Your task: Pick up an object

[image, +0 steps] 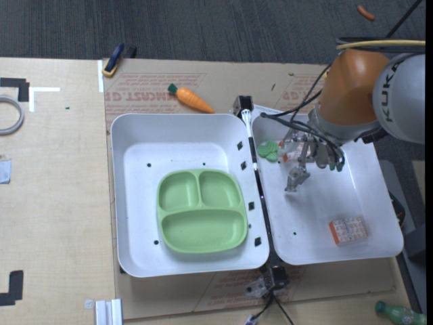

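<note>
Far left: a roll of tape (8, 116) lies at the edge of the wooden bench (54, 208), with black corner marks nearby. A blue-and-yellow clip-like item (113, 59) sits at the bench's far edge, partly on the dark carpet. A cardboard sheet (145, 87) under the bins carries red printing, reversed and only partly legible. On it, just beyond the left bin's far rim, lies a toy carrot (191, 99), orange with a green tip.

Left bin (128, 181): a green three-compartment plate (201, 210) rests near its centre, with bare white floor on all sides, widest toward the far and left walls.

Right bin (379, 235): a small green object (268, 150) lies against the near-left wall, close to the shared rim. The gripper (295, 179) hangs over the bin's middle, just right of the green object and apart from it; whether its tips are spread or closed cannot be told, and nothing is seen between them. A small orange-and-white printed packet (348, 230) lies toward the near right corner, well apart from the gripper, its print too small to read. The arm (399, 93) bears the letters "KU" on its grey casing. A green bottle (399, 311) lies at the lower right, off the bench.
</note>
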You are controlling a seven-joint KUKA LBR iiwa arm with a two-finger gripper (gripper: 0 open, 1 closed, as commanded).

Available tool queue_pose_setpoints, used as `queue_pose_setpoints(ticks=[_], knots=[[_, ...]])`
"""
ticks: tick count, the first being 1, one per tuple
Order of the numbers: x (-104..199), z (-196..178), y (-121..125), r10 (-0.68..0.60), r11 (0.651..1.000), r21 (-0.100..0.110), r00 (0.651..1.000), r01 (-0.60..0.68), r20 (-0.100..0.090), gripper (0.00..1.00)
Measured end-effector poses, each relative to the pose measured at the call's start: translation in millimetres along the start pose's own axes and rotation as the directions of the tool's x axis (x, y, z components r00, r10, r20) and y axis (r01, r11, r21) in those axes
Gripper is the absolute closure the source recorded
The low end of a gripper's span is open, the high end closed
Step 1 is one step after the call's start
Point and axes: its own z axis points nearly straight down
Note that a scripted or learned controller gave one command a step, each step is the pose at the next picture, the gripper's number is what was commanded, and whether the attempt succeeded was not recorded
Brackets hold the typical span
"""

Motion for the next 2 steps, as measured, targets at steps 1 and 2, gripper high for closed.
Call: queue_pose_setpoints(ticks=[1,2], knots=[[-1,-10,0,0.004,1.0,-0.001,1.0,-0.004,0.005,1.0],[55,-188,24,0.454,0.891,0.001,0.891,-0.454,0.004,1.0]])
